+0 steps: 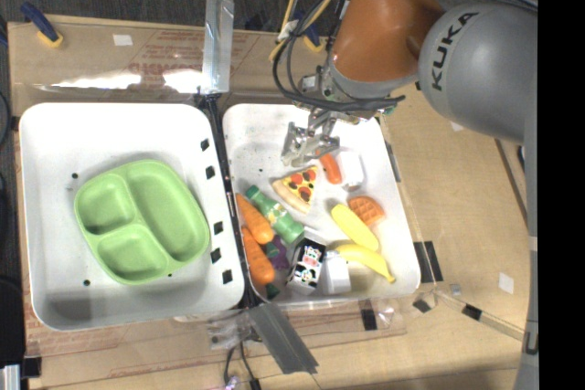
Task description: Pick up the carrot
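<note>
The carrot (253, 216) is a long orange piece lying along the left wall of the right bin (391, 196), with a second orange carrot-like piece (260, 264) just below it. My gripper (309, 147) hangs over the upper middle of that bin, above the pizza slice (300, 185). It is up and to the right of the carrot, well apart from it. The metal fingers (296, 145) stand open with nothing between them.
Crowded around the carrot are a green bottle (280, 215), a purple piece (273, 247), a black-and-white carton (311, 263), yellow bananas (355, 229), an orange waffle-like piece (366, 209) and white blocks (336, 275). The left bin (46, 142) holds a green divided plate (142, 219).
</note>
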Controlling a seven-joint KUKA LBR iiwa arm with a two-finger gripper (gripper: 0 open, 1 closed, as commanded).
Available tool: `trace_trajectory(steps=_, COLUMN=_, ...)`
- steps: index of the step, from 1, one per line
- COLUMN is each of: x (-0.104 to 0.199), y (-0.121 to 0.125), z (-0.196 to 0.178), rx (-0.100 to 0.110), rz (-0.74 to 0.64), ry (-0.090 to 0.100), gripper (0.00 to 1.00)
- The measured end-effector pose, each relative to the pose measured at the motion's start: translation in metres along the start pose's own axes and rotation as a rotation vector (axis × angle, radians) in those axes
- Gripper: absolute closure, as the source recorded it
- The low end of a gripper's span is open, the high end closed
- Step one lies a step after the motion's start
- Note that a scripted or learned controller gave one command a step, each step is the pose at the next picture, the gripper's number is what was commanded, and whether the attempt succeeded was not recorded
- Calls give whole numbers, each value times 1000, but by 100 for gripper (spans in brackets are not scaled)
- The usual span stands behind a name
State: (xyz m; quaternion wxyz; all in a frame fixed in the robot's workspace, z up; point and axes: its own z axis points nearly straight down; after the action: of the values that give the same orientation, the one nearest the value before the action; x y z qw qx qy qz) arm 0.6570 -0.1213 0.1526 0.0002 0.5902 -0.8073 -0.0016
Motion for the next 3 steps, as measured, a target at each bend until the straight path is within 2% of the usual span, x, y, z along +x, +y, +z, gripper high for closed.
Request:
trace_trajectory(steps=1, x=17, y=-6, z=-12, rx=5, rz=148, ry=-1, gripper=100)
trace_trajectory(steps=2, x=-22, y=6, z=-33, rx=7, rz=-146, ry=-2, gripper=100)
trace_trajectory(steps=3, x=-33, y=10, z=-39, rx=9, rz=-321, ry=-2, gripper=100)
